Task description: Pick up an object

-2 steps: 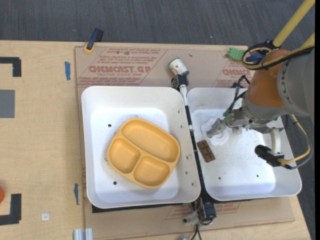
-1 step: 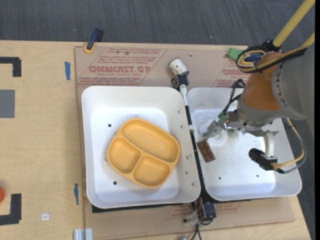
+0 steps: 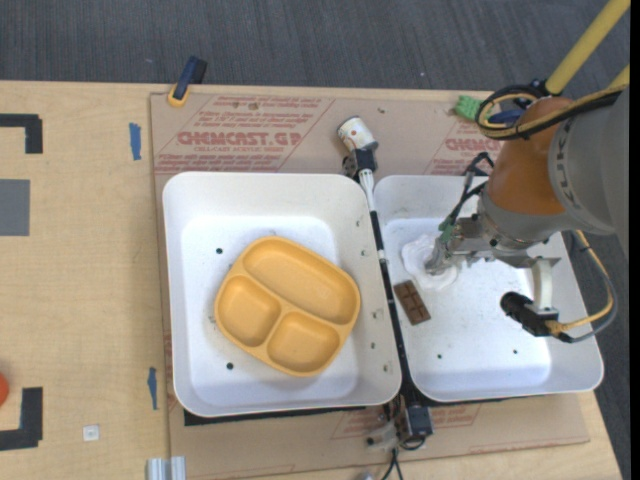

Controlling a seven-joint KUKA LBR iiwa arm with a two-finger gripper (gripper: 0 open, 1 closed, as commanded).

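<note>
The claw [image 3: 437, 260] is lowered into the right bin [image 3: 570, 373]; its state cannot be determined. The brown block [image 3: 411, 301] lies just below-left of the claw, long axis diagonal, apart from it.

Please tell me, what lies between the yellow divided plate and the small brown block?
In the camera view, the two bins' adjoining rims run between the yellow plate in the left bin and the brown block in the right bin; otherwise bare white floor.
</note>
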